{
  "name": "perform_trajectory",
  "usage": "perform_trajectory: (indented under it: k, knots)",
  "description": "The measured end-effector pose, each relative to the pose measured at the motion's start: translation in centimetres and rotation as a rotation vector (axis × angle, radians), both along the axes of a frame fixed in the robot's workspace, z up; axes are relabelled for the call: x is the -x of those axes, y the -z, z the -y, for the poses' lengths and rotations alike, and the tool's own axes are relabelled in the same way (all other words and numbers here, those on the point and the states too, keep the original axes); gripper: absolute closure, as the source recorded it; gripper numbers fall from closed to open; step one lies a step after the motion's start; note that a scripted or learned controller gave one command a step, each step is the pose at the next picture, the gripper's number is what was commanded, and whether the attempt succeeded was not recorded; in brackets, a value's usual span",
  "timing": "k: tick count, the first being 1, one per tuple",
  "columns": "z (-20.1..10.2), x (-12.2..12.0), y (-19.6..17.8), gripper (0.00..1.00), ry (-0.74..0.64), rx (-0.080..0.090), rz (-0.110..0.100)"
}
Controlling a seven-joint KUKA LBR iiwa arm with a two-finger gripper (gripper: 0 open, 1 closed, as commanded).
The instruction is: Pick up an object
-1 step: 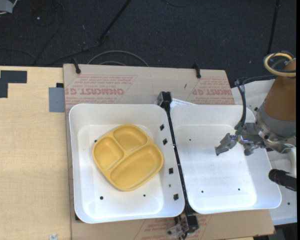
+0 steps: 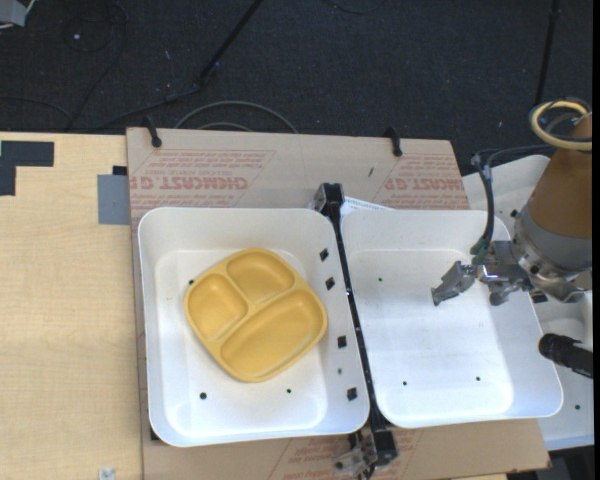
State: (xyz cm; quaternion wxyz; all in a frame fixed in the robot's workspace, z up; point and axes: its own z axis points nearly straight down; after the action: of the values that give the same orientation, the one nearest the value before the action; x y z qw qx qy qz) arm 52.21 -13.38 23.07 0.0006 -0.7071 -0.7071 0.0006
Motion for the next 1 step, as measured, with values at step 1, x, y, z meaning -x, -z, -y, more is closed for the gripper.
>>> perform_trajectory:
  k: [1]
  knots:
    - [-0.55, -0.03, 6.34, 0.0, 0.0, -0.003, -0.008]
